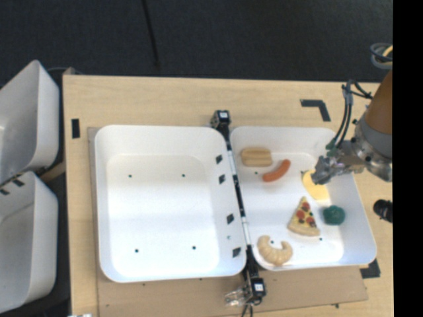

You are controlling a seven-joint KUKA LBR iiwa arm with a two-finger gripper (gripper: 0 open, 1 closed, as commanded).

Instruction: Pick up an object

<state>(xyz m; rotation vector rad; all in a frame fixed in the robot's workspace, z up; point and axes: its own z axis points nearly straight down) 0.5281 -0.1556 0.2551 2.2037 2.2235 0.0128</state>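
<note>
Cheese slice [318,190] under hand [322,175], beside pizza [303,218]

Place: a robotics lab.
Signs: pale wooden desk [165,101] carrying two white bins [106,197], cabled robot arm [373,127], dark carpet floor [198,25].

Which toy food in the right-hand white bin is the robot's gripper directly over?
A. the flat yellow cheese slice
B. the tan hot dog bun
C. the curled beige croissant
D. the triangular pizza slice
A. The grey two-finger gripper sits at the upper edge of the flat yellow cheese slice, while the tan hot dog bun, the curled beige croissant and the triangular pizza slice lie apart from it.
</note>
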